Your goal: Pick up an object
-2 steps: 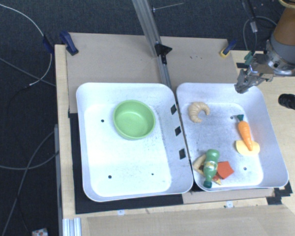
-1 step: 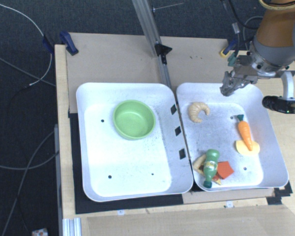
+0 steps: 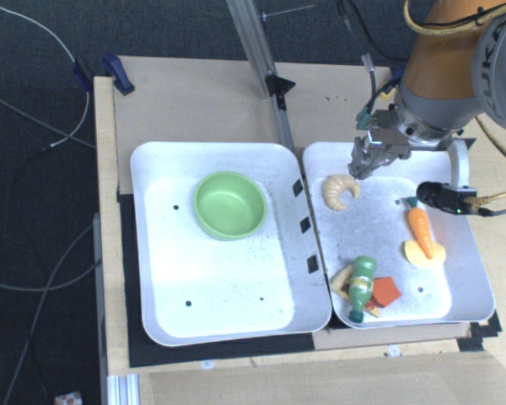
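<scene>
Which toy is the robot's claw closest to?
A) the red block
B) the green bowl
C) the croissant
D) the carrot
C: the claw hangs just above and to the right of the croissant in the right bin, while the carrot, red block and green bowl all lie farther away.

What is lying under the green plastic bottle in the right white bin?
The green plastic bottle lies partly over a yellowish toy piece in the right white bin, with an orange-red block touching its side. The bottle covers the rest of the yellowish piece, so its shape is unclear.
</scene>
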Controlling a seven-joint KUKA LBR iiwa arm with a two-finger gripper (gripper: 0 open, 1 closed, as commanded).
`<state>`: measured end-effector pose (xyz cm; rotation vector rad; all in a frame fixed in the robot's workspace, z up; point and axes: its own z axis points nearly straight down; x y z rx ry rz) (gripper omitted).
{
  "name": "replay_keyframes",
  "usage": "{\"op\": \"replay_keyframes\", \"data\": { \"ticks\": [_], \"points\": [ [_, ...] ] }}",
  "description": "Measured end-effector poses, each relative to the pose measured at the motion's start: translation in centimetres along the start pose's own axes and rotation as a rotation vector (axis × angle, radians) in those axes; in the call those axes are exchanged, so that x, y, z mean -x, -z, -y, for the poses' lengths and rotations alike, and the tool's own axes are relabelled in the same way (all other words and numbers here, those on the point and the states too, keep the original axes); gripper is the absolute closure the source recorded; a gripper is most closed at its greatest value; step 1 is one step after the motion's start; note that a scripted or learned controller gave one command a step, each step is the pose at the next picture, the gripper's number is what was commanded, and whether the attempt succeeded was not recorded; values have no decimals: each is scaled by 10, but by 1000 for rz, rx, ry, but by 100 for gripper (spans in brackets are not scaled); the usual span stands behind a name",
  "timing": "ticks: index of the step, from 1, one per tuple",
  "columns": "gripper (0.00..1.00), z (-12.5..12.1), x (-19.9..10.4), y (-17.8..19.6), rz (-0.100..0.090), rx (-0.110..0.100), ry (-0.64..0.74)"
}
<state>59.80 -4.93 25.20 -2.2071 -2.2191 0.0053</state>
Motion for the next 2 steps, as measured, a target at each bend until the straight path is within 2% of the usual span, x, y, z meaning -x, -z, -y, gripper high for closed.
{"op": "replay_keyframes", "data": {
  "ticks": [2],
  "points": [
    [100, 26, -111, -22, 0, -6, 1]
  ]
}}
